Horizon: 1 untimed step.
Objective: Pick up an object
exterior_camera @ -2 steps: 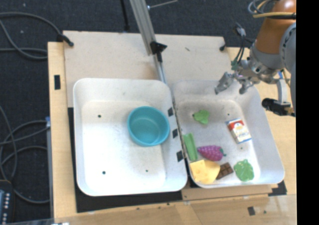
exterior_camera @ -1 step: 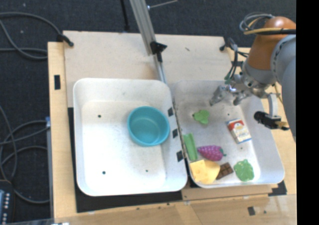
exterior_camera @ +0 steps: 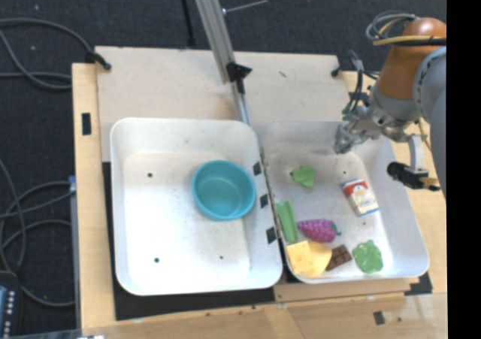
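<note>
Yellow cheese hides part of a brown block; the hand is too blurry to tell.

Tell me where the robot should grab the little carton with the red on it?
Probably across the carton's two long sides, coming straight down from above. It lies flat in the right bin with bare floor around it, so the fingers have room on both sides. Its long sides look straight and closer together than its ends. The gripper hangs near the bin's far edge, apart from the carton.
</note>
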{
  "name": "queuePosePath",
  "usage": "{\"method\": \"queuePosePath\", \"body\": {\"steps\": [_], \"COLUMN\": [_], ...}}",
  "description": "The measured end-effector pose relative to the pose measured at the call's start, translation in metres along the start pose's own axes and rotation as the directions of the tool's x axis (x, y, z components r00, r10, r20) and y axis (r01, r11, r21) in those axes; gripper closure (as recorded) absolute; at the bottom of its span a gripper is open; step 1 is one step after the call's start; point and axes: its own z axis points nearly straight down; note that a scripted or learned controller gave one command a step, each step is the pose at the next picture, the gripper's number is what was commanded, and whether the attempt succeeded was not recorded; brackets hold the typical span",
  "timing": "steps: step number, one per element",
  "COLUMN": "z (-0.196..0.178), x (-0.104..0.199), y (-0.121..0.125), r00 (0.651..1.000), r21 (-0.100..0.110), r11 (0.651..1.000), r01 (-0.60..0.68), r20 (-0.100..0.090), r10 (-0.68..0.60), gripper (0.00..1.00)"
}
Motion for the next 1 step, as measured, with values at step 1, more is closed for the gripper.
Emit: {"method": "queuePosePath", "body": {"steps": [1], "z": [-0.0511], "x": [-0.0013], "y": [-0.0077], "r00": [1.000], "r21": [-0.002], "r11": [1.000], "r01": [-0.001], "r20": [-0.006], "r10": [0.001], "gripper": [1.00]}}
